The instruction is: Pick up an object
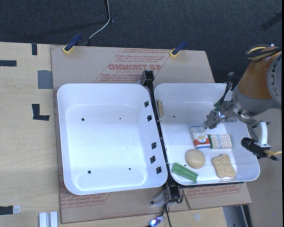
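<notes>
Gripper (212, 122) hangs low over right bin (180, 94), just above small carton (199, 138); finger spread too small to tell. Carton lies beside patterned packet (220, 141), near round beige lump (195, 158), tan block (223, 166), green bar (185, 172). Carton looks light, stiff, likely crushable: grip across narrow sides. Wrist hides gripper detail.

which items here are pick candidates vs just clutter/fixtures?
Pick candidates, all in the right bin:
small carton
patterned packet
round tan ball
tan bread-like piece
green block

Not part of it:
left bin
two clamps
cable
</notes>
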Controlling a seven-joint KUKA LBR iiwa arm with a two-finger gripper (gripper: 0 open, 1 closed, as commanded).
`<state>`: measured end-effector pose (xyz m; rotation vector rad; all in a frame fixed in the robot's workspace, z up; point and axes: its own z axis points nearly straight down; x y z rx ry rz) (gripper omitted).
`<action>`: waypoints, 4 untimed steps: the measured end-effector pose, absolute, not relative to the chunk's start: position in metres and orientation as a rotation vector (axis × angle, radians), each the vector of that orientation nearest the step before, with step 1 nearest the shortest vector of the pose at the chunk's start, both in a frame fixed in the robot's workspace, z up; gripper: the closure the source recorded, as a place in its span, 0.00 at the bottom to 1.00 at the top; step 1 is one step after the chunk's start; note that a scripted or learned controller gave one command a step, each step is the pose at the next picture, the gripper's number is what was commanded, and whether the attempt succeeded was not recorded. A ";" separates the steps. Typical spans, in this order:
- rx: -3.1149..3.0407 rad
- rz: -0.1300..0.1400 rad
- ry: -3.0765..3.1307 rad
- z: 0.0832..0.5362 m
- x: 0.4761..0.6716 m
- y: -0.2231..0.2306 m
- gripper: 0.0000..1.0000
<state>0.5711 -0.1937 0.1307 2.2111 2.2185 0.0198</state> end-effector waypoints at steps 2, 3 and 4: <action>2.215 0.003 2.222 0.096 0.634 -0.181 1.00; 2.215 0.001 2.224 0.105 0.633 -0.180 1.00; 2.214 0.001 2.224 0.115 0.633 -0.180 1.00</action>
